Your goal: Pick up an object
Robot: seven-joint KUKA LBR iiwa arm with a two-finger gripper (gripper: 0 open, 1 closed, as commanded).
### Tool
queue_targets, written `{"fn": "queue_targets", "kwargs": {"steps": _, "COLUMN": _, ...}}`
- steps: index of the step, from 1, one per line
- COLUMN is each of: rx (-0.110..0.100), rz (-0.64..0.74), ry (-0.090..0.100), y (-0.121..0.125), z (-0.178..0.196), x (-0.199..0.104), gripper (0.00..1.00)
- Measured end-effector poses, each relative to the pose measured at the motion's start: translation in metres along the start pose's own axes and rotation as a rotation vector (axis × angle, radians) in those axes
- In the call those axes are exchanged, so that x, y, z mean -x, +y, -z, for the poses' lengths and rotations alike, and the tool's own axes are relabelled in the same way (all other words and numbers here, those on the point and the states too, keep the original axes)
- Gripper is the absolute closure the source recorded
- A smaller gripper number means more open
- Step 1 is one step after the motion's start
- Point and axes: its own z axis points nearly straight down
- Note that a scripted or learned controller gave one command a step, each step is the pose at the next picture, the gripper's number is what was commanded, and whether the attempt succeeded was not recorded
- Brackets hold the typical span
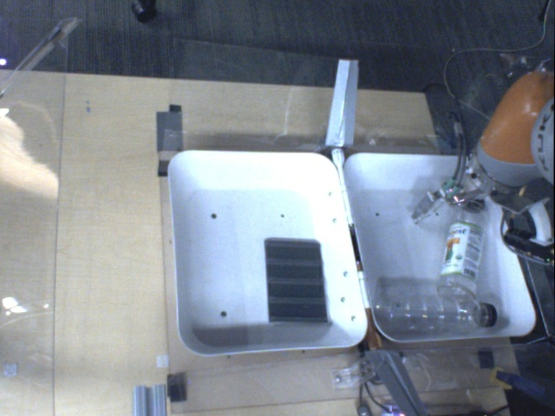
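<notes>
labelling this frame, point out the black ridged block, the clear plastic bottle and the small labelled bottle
black ridged block [296, 280], camera view, its ridged top
clear plastic bottle [429, 312], camera view, mid body
small labelled bottle [460, 250], camera view, its label

1. The left shallow white bin [186, 232] holds a flat black ribbed block [296, 280] near its front right part.
2. The right shallow white bin [381, 224] holds a clear plastic bottle [429, 308] lying along its front wall.
3. A small white bottle with a coloured label [461, 248] lies just behind it.
4. The metal two-finger gripper [438, 201] hangs over the right bin, beside the small bottle's top.
</notes>
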Motion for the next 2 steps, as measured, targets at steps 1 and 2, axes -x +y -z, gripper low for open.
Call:
{"fn": "queue_targets", "kwargs": {"steps": 1, "rx": 0.010, "rz": 0.220, "ry": -0.008, "y": -0.041, "z": 0.000, "x": -0.015, "gripper": 0.00}}
{"fn": "queue_targets", "kwargs": {"steps": 2, "rx": 0.007, "rz": 0.267, "ry": -0.004, "y": -0.069, "z": 0.000, "x": -0.026, "gripper": 0.00}}
